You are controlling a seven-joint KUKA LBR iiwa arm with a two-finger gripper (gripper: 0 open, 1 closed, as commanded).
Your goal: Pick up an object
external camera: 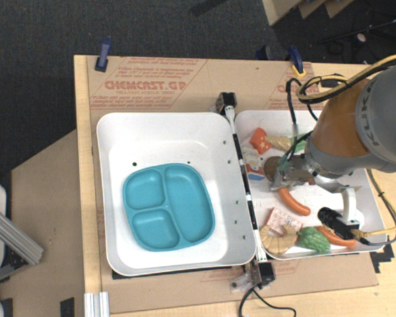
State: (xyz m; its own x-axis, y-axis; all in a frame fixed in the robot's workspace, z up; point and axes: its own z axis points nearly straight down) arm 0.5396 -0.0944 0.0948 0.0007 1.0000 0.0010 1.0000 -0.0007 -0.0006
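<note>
I work in a robotics lab, not a home. My worktop is a plywood board under a protective sheet printed "CHEMCAST", held down by blue clamps at the far edge. Two shallow white bins sit side by side on it, with black fittings at their seam. Loose yellow and black cables run along my arm, and dark carpet covers the floor around.

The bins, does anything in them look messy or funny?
Nothing looks broken or spilled. The blue tray sits a bit crooked in the left bin, alone. All the toy food, like the orange sausage and the green piece, is jumbled in the right bin under the arm.
</note>
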